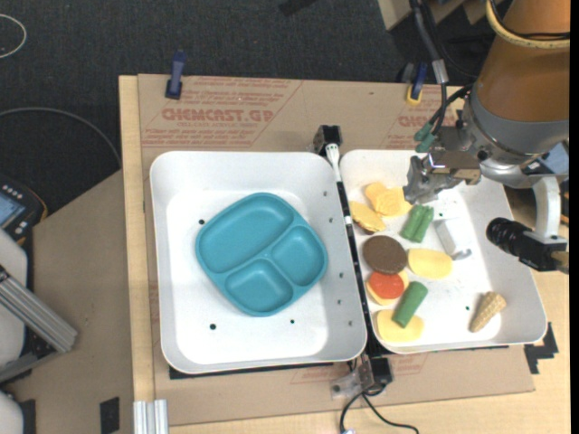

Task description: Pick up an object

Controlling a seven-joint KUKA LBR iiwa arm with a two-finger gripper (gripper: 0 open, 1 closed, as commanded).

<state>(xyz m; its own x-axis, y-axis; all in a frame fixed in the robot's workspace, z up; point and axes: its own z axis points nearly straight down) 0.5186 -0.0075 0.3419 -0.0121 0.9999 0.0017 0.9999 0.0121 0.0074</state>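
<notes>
Across the bench lie two shallow white bins side by side. Filling much of the left bin (172,242) is a teal divided plate (261,253) with three wells, lying flat. At the view's right the arm (529,61) reaches in over the right bin (525,324), and its gripper (423,186) hangs at the bin's upper part, just above a green cylinder (417,223); whether the gripper is spread or pressed together cannot be told, and nothing is seen held. Spread through the right bin are toy foods: a brown round patty (385,253), yellow pieces (385,201) near the gripper, a yellow lemon shape (430,263), a second green cylinder (410,303), a red slice (385,286) and a tan cone (487,310).
</notes>
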